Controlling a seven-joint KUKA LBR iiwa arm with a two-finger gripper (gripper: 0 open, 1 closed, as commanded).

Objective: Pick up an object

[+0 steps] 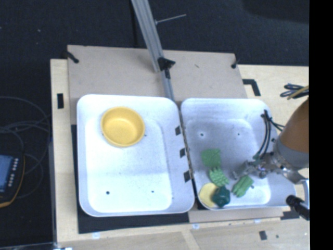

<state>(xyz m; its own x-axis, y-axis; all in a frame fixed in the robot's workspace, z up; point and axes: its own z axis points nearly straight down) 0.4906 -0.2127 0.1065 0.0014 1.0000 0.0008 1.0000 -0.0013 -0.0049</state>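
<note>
Green plastic is what we would go for: a small ridged green toy (242, 185) lies tilted in the right bin (223, 111), just below and to the left of the gripper (255, 170), near it but not visibly between the fingers, so we do not count it as held. Whether the fingers are spread or closed we cannot tell; the wrist and cables blur them. We judge the toy light, stiff and a little slippery, with ridges that should give some bite, and its narrow width across the long axis looks the best place to take hold. Further left of the fingers lie a second ridged green piece (218, 178), a flat pale green piece (210, 157) above it, and, lower left, a dark teal lump (221, 197) resting on a small yellow round thing (208, 192); these sit close together, some touching, so a grasp there risks nudging neighbours. The near wall of the bin runs just below this cluster and the right wall lies close beside the arm, which leaves little room for a sideways approach; coming straight down seems safer to us. Above the fingers the bin floor is bare and open for lifting clear. Far to the left, the other bin (125, 191) holds a yellow bowl (123, 126), well apart from everything else.
</note>
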